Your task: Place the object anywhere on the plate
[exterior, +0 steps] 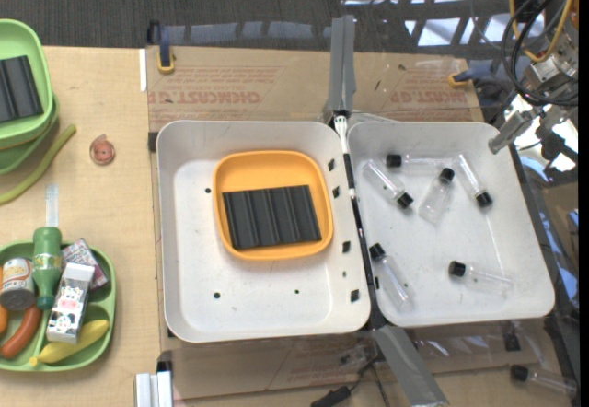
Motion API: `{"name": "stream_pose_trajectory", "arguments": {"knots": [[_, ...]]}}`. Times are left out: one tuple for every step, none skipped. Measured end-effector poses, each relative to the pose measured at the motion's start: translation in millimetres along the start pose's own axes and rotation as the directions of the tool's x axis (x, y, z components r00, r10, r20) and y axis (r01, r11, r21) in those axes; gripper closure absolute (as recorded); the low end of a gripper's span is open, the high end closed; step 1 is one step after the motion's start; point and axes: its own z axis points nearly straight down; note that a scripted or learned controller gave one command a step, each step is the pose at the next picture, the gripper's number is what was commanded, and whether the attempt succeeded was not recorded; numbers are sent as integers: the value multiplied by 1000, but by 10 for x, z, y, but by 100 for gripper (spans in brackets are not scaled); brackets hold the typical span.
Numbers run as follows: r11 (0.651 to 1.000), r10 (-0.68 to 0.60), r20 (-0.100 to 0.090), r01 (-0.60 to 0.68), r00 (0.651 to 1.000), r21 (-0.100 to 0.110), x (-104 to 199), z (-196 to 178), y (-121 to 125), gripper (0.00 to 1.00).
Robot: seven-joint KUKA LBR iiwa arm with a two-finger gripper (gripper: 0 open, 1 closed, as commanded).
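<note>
- Setting: dark carpet behind; worktop [101,101] is tan board carrying two shallow white bins side by side, left bin [184,304] and right bin [525,295].
- Task objects: clear plastic vials with black caps, loose in the right bin. Count: six. Nearest the divider is one vial [386,180]; others lie scattered, none touching the plate.
- Handling, judged: vials look light, rigid, smooth and round, so likely to roll or slip. Best hold seems across the tube body, square to its long axis, near mid-length; the cap end gives little purchase.
- Target: one orange plate [228,177] in the left bin, holding a dark ribbed insert [272,217]. No vial on it; placement not yet done.
- Arm: gripper [538,110] sits at the upper right, above the right bin's far corner among cables; cannot tell how it is set or whether it holds anything.
- Periphery: green tray [92,350] of toy food lower left; one green dish [37,124] upper left; small pink item [102,151] on the worktop.
</note>
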Motion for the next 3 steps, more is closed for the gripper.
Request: {"name": "stream_pose_trajectory", "arguments": {"knots": [[966, -259, -1, 259, 966, 1, -125, -482, -38, 0], [841, -540, -1, 540, 841, -1, -140, -588, -44, 0], [630, -776, -1, 776, 630, -1, -62, -167, -20, 0]]}}
